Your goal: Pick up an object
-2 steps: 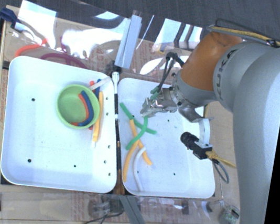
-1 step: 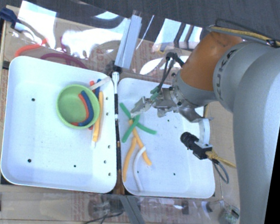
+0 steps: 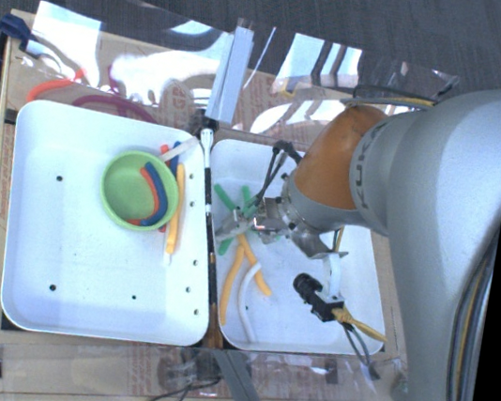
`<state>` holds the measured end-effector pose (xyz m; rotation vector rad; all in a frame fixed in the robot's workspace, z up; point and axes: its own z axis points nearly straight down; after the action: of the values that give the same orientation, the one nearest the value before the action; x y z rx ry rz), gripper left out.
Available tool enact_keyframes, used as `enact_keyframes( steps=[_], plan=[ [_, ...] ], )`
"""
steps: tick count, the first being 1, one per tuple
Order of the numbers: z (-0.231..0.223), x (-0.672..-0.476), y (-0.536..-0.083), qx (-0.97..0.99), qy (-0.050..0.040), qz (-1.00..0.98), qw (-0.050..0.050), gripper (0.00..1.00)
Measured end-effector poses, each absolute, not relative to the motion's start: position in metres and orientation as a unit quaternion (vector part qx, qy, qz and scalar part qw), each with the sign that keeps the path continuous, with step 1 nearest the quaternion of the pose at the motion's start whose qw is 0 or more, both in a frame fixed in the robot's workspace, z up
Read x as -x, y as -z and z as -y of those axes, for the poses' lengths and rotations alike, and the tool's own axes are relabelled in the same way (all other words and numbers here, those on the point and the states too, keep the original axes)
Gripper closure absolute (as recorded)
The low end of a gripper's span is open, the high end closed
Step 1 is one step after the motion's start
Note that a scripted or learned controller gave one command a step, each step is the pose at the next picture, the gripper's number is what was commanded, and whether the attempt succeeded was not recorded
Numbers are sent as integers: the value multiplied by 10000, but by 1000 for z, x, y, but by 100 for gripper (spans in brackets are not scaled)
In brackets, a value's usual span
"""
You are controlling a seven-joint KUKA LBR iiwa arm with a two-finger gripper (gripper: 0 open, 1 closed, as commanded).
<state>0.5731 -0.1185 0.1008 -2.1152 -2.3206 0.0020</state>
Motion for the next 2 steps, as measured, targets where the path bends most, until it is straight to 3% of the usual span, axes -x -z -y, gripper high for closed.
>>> enact_keyframes(
  steps=[1, 2],
  plan=[
    [137, -531, -91, 6711, -12, 7414, 16, 0],
    [136, -533, -103, 6685, -2, 7437, 29, 100]
  ],
)
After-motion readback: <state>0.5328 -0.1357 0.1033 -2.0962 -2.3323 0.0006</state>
